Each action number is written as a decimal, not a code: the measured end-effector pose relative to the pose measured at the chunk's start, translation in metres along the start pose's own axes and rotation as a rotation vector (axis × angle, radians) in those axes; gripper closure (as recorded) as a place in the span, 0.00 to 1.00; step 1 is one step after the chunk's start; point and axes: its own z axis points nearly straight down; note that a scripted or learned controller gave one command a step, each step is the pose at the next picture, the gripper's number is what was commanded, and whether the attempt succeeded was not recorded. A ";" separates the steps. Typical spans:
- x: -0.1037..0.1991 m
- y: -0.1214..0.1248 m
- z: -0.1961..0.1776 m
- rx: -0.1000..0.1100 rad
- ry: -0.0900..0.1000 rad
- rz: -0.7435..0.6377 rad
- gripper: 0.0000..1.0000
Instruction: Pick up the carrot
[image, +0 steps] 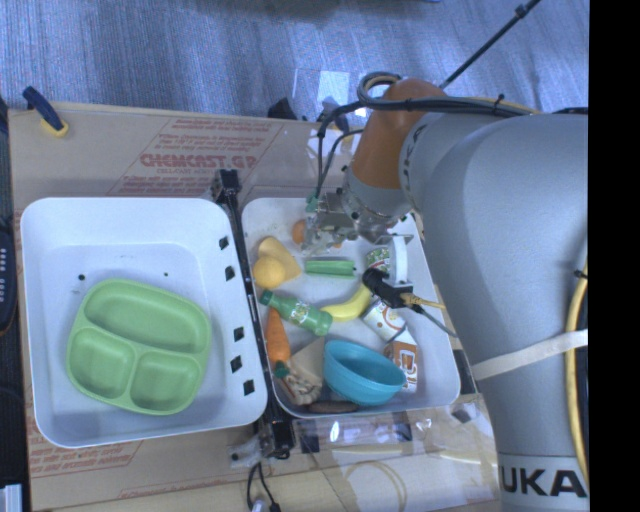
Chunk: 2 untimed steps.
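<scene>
The small orange tapered carrot (277, 340) lies against the right bin's (437, 345) left wall, well below and left of the gripper (328, 226), beside a green plastic bottle (297, 311) and blue bowl (360, 371). The approach step seems unfinished; whether the gripper is open I cannot tell. Next, it must travel down-left and descend over the carrot
</scene>
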 end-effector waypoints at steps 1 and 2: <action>0.073 -0.059 -0.092 -0.007 0.001 0.199 1.00; 0.071 -0.061 -0.089 -0.002 -0.001 0.201 0.00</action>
